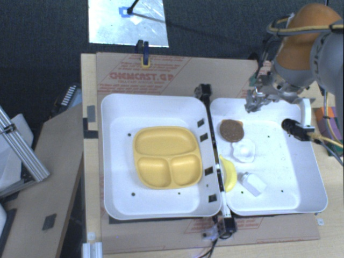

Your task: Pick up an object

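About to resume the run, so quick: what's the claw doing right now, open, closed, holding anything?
Claw: cannot be told whether open or closed; it hangs over the far edge of the right bin, with nothing seen in its grip.

The gripper [253,104] hangs over the right bin [306,165] near its far rim, above a brown round patty [231,130]; a white lump [244,151], yellow piece [228,174] and white block [252,184] lie nearer, while a yellow divided tray [164,156] sits in the left bin [115,144]
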You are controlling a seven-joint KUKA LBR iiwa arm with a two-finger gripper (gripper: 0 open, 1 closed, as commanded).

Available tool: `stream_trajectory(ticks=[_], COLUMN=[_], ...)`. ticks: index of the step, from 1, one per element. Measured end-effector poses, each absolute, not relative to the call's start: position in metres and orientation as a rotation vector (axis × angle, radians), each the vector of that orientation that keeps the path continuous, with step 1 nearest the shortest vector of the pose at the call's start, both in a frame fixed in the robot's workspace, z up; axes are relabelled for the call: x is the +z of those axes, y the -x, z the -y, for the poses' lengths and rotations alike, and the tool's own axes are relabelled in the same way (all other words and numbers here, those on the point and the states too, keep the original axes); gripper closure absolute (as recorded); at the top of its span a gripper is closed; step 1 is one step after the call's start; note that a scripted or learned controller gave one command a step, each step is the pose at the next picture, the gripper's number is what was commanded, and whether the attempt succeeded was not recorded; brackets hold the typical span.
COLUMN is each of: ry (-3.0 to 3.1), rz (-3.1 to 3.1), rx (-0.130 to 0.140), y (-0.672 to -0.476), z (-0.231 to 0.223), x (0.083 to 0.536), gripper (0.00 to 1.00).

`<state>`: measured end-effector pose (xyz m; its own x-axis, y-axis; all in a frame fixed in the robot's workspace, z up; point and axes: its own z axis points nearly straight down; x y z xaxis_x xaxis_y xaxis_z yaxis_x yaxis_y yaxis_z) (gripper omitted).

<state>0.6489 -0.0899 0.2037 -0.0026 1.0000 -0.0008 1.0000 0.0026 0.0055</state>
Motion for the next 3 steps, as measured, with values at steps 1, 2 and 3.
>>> stream_trajectory(ticks=[1, 2, 3], ry=[-2.212, -2.212, -2.21], rz=[-2.232, -2.233, -2.234], rx=[0.005, 0.004, 0.005], y=[-0.629, -0.617, -0.609], z=[0.031, -0.013, -0.066], x=[0.213, 0.223, 0.232], gripper=[1.0, 1.0, 1.0])
